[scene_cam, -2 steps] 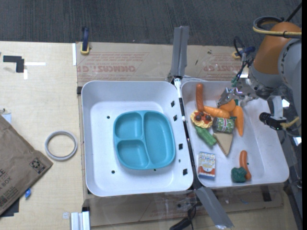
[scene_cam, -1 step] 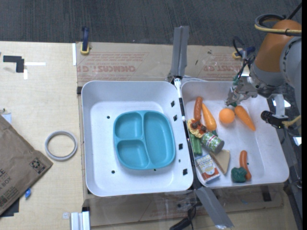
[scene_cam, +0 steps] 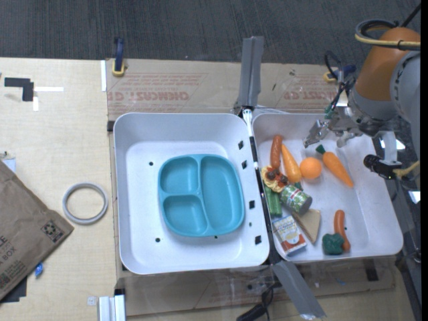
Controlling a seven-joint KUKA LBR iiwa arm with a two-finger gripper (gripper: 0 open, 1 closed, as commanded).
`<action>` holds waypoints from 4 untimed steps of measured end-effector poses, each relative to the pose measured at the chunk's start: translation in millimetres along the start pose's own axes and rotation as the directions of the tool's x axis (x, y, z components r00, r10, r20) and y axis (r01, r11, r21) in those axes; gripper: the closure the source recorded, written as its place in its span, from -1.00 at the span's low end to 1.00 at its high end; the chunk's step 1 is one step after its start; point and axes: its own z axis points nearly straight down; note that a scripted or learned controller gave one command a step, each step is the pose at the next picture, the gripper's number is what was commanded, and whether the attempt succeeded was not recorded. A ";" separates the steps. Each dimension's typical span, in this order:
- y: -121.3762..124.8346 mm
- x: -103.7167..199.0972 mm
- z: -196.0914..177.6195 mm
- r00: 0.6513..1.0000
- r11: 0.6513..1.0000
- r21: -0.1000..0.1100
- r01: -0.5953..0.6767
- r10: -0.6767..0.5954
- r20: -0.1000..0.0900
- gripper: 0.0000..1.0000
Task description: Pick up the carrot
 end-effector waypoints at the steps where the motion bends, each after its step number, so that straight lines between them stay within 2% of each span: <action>1: -87.2 -31.6 9.7 0.999 0.999 0.008 -0.045 0.045 -0.015 -1.00; 2: -114.8 -25.0 10.5 0.996 0.996 0.007 -0.091 0.092 -0.007 -1.00; 3: -114.4 -26.3 2.5 0.995 0.995 0.007 -0.095 0.095 -0.005 1.00; 4: -104.0 -5.1 -51.5 0.978 0.978 0.005 -0.210 0.210 -0.001 1.00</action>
